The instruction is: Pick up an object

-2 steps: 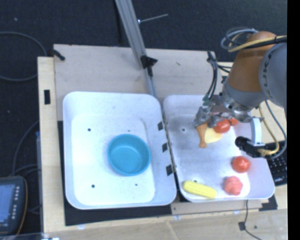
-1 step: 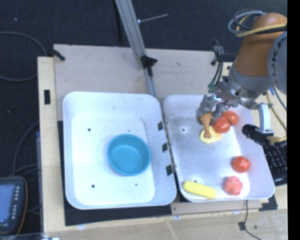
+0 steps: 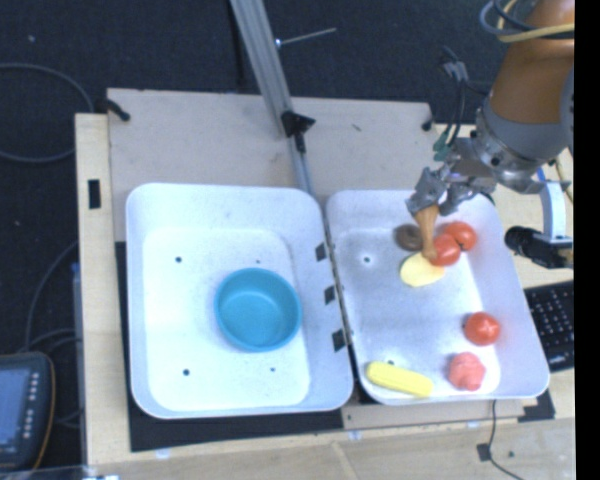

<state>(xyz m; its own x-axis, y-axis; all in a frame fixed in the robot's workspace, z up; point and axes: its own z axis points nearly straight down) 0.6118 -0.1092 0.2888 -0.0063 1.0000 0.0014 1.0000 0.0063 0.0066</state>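
Observation:
My gripper [image 3: 429,204] hangs over the far part of the right bin [image 3: 380,208], its fingers shut on a slim orange carrot-like piece [image 3: 427,228] that points down from them. Right under it lie a brown lump [image 3: 408,236], two red tomato-like pieces [image 3: 460,235] [image 3: 444,254] and a pale yellow lemon [image 3: 420,271]. Nearer the front of this bin are a red tomato [image 3: 481,327], a pink round piece [image 3: 466,370] and a yellow banana [image 3: 400,379].
The left bin [image 3: 160,218] holds a blue bowl [image 3: 258,309] near its middle. A slanted metal pole [image 3: 270,68] rises behind the seam between the bins. A keyboard [image 3: 552,323] and a black cable lie off the right bin's edge.

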